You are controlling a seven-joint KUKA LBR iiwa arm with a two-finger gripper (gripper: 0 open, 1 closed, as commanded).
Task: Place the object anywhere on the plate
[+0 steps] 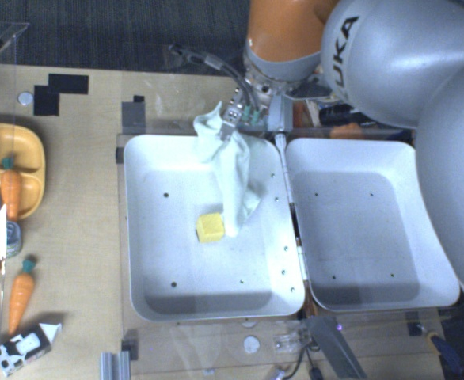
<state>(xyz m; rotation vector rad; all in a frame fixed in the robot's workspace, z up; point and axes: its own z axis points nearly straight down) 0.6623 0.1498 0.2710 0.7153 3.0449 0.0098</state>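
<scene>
My gripper [233, 123] sits above the far rim of the left bin [149, 291], pinching a white cloth [233, 176] that hangs down into it. A yellow block [211, 228] (small, squarish) lies on that bin's floor, touching the cloth's lower end.

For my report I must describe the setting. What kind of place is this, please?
Probably a robot test bench in a lab, not a home. A big grey arm reaches over two white bins fixed side by side on a wooden bench, with toy food such as a carrot laid out beside them.

Yellow block [211, 228], white cloth [233, 172], white bins [149, 291], orange carrots [20, 291]
</scene>
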